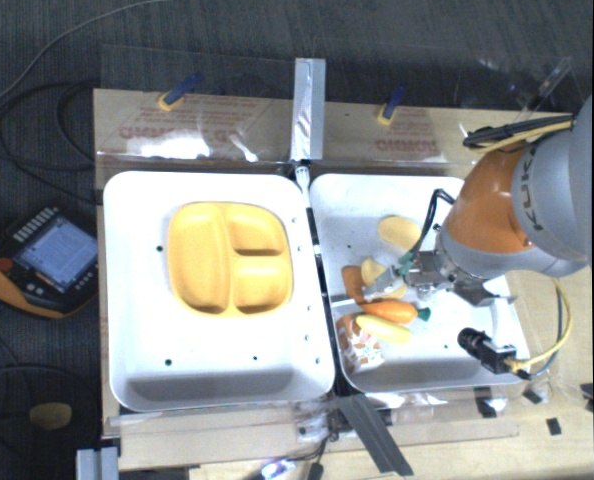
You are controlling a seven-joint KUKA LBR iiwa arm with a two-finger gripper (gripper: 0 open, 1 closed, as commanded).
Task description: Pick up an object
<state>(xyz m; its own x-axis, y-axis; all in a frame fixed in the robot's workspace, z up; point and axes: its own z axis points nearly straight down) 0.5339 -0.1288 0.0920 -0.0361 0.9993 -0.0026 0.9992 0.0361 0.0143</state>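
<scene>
The right bin (pixel 477 193) holds a cluster of toy foods. An orange carrot-like piece (pixel 390 311) lies over a pale yellow piece (pixel 395 332). A brown sausage-like piece (pixel 351 280) lies by the bin's left wall, and a small cream piece (pixel 373 269) sits beside it. A pale yellow lump (pixel 399 231) rests farther back. A patterned packet (pixel 359 345) sits at the front left corner. My gripper (pixel 409 278) reaches in from the right, low over the cluster, just above the carrot-like piece.
The left bin (pixel 137 348) holds a yellow divided tray (pixel 229 257) near its middle. A metal divider (pixel 308 118) stands between the bins at the back. The arm's grey and orange body (pixel 517 208) covers the right bin's right side.
</scene>
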